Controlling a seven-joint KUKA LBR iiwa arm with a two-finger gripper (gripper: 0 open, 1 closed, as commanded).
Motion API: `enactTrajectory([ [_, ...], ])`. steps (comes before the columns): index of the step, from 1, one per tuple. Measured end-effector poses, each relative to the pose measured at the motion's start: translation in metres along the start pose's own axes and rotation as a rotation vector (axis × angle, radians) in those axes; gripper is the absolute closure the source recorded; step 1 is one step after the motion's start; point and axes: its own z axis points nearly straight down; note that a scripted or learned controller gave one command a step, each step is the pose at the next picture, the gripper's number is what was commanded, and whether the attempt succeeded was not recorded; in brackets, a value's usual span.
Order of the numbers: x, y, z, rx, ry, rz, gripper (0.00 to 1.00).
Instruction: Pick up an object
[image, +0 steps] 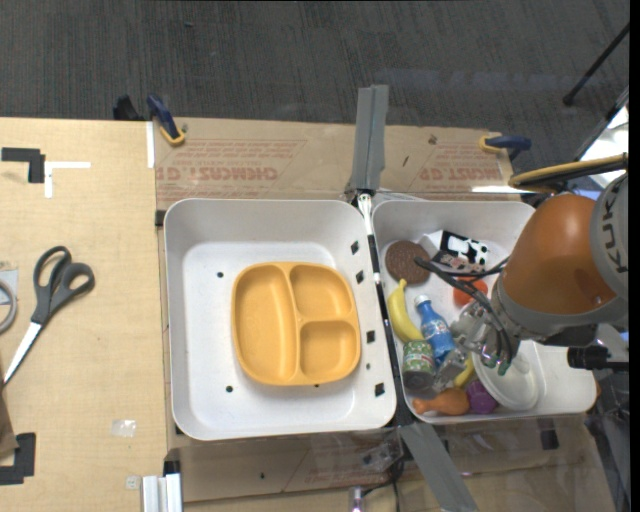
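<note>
The right bin (520, 215) holds a pile of small objects: a yellow banana (402, 312), a blue-capped bottle (434, 326), a green-labelled can (419, 358), a brown round disc (405, 260), a black-and-white toy (462, 247), an orange piece (449, 402) and a purple piece (481, 402). My gripper (478, 340) hangs low over the pile, just right of the bottle, below the arm's orange band (562, 258). Its tips are lost among the objects.
The left bin (190, 300) carries a yellow three-section plate (296, 323). A white bowl (520, 385) sits at the right bin's front right. Scissors (48, 292) lie on the wooden bench at far left. Blue clamps (166, 119) hold the cardboard at the back.
</note>
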Motion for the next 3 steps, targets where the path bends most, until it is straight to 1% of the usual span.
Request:
enactTrajectory([
  [1,0.002,0.009,0.000,0.000,0.000,0.108,0.00],
  [2,0.001,0.009,-0.009,0.000,-0.002,0.107,1.00],
  [3,0.038,0.105,-0.100,-0.001,0.000,0.134,1.00],
])
